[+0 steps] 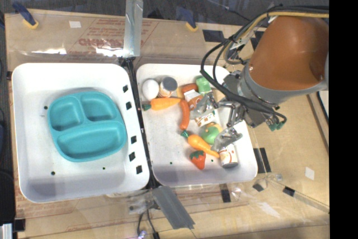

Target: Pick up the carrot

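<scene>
Hung over the right side of the right bin (168, 173): gripper (230, 130), fingers spread, nothing between them. Lay at the bin's upper left, near an egg (150, 88) and a small can (168, 86): carrot (163, 103). Lay lower, just left of the gripper: a second carrot (200, 145), beside a strawberry (198, 160) and a green fruit (211, 132). Sat in the left bin (33, 176): teal divided plate (86, 125).
</scene>
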